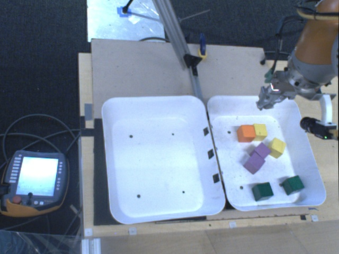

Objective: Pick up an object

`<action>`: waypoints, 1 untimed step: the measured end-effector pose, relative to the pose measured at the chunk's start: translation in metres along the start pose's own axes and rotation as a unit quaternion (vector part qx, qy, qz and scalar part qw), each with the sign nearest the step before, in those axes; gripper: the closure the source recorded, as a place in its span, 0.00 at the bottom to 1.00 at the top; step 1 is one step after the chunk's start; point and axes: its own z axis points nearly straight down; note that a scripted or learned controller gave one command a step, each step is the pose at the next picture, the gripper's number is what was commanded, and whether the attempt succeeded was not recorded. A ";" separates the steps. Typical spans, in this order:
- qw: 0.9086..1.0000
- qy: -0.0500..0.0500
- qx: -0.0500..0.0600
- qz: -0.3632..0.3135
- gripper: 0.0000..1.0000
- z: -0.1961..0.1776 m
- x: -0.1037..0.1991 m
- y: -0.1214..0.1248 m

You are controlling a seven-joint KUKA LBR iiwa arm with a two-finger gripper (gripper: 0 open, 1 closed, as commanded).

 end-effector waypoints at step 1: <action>1.000 0.001 0.003 -0.002 1.00 0.016 0.047 -0.017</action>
